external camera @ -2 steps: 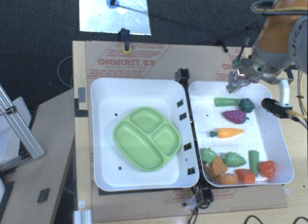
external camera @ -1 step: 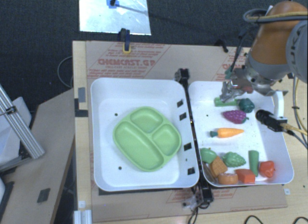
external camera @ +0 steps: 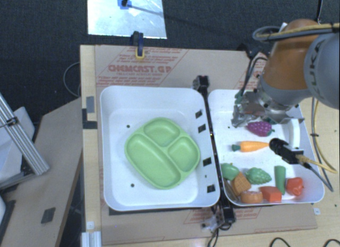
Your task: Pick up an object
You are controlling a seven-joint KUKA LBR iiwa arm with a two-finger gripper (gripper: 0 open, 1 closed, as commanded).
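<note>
From above, the arm (external camera: 297, 54) reaches in over the right bin (external camera: 223, 102) and its end effector (external camera: 245, 114) hangs low near that bin's far edge, just beside the purple grapes (external camera: 259, 128), with nothing seen between its fingers, though I cannot tell whether they are open or closed. In front of the grapes lies a carrot (external camera: 252, 146), and along the bin's near edge sit a green leafy piece (external camera: 258, 175), a green stick (external camera: 279, 176), a red piece (external camera: 295, 186) and an orange block (external camera: 241, 183). The left bin (external camera: 114, 134) holds a green divided plate (external camera: 162, 153) at its middle.
</note>
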